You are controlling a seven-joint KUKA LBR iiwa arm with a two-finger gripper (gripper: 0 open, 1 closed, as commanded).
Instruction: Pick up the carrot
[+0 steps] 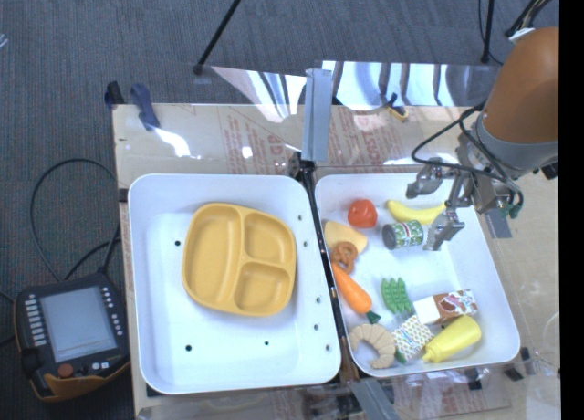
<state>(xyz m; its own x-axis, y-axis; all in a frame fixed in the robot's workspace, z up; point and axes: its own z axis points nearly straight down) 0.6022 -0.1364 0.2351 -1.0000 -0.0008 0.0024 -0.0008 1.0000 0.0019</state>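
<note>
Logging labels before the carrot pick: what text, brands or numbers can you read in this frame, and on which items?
Nothing reads cleanly.
Bench board: large reddish letters, mirrored and under glare, not legible.
Small can: label too small to read.
Snack packet: print blurred.
Patterned box: print too small.
Handheld pendant: screen blank, buttons unreadable.
Carrot: no markings.

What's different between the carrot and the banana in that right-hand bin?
The carrot is orange with a green tip and tapers; the banana is yellow and curved. The carrot lies at the bin's left wall, running diagonally; the banana lies near the far wall, roughly crosswise. The tool hovers close beside the banana, while the carrot sits well away from it. Both look like toy food and rest in the same white bin.
</note>
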